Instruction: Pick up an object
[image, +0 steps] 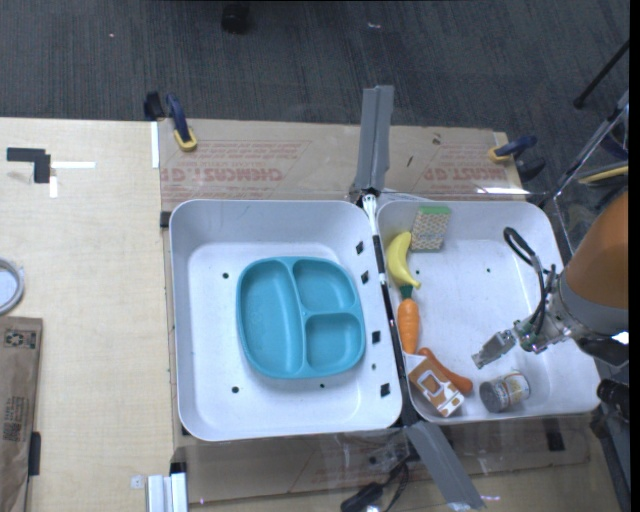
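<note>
Hovering low over the right bin (470, 225), the gripper (497, 347) hangs just up-left of a small can (504, 392) lying on its side near the front wall. Whether its fingers are spread, I cannot tell. The can's long axis runs roughly left-right, its lid end pointing left. I'd judge it the nearest pick, just below the fingertips; the carrot (408, 326) lies farther left.

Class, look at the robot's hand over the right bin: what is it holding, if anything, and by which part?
Nothing shows between its fingers. The hand hangs over bare floor of the right bin, just above the small can.
</note>
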